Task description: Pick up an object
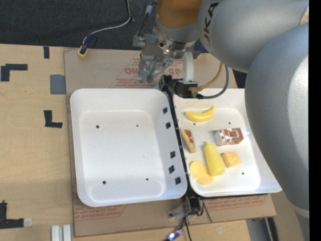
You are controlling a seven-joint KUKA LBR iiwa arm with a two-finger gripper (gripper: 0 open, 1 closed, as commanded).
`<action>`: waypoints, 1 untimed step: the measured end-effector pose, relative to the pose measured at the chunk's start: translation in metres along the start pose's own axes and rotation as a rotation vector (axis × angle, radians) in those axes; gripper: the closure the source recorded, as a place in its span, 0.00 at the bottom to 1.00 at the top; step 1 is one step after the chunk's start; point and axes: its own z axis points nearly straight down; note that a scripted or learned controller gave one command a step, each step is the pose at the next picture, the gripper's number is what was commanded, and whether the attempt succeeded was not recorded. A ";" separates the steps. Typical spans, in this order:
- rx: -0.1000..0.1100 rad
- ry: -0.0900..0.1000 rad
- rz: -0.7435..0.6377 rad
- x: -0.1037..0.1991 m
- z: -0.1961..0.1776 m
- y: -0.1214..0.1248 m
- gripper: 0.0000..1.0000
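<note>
Arm (261,44) is coming in from the right, big grey link filling the upper right and right side, orange band (180,1) sitting at the top centre above the wrist. Wrist is pointing down and slightly left, ending over the cardboard sheet (100,69) just behind the back rim of the bins, near where the two bins meet. Gripper (150,72) is hanging there above the cardboard, outside both bins, not over any object. Claw state: can't tell, it's a blurry grey mass. Nothing visible in it.

Left bin (85,134) is lying beside the right bin (251,185), edges touching along a black clip strip. All the pickable items are sitting in the right bin: banana (200,114) lying near the back, curved, roughly crosswise. Below it, a brown wedge-like piece (188,140) is lying against the left wall. A small brown-and-white carton (228,136) is sitting toward the right. Yellow bottle (213,158) is lying lengthwise in the middle, its lower end touching a pale yellow round piece (200,172) at the front. A tan block (231,159) is sitting just right of the bottle, below the carton.

Gripper is well apart from all of these. A cable with a yellow plug (84,49) is trailing across the bench at the back left.
</note>
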 end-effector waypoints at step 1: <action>-0.026 0.007 -0.005 0.076 -0.087 0.006 1.00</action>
